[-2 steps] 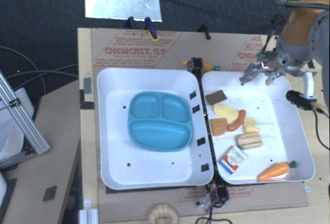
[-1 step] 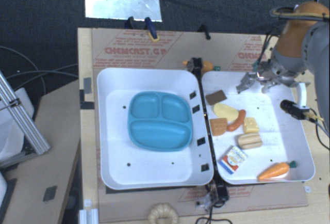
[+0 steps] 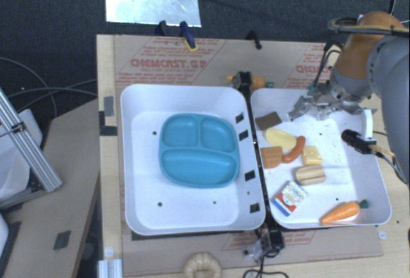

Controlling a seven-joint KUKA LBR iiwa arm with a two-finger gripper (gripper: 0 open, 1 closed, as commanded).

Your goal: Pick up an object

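The right bin (image 3: 378, 196) holds several toy foods: a brown slab (image 3: 268, 120), a pale yellow wedge (image 3: 280, 138), a waffle square (image 3: 271, 156), a red sausage (image 3: 295, 149), a yellow block (image 3: 312, 155), a bread roll (image 3: 310, 175), a small printed box (image 3: 290, 197) and an orange carrot (image 3: 341, 211). My gripper (image 3: 309, 111) hangs over the far part of this bin, just right of the brown slab and above the pale wedge. Its fingers are spread open with nothing between them.
The left bin (image 3: 138, 142) bears a blue divided plate (image 3: 198, 150). A black-clipped divider (image 3: 251, 142) runs between the bins. Bare white floor lies at the right bin's far right side. The arm (image 3: 375, 59) comes in from the upper right.
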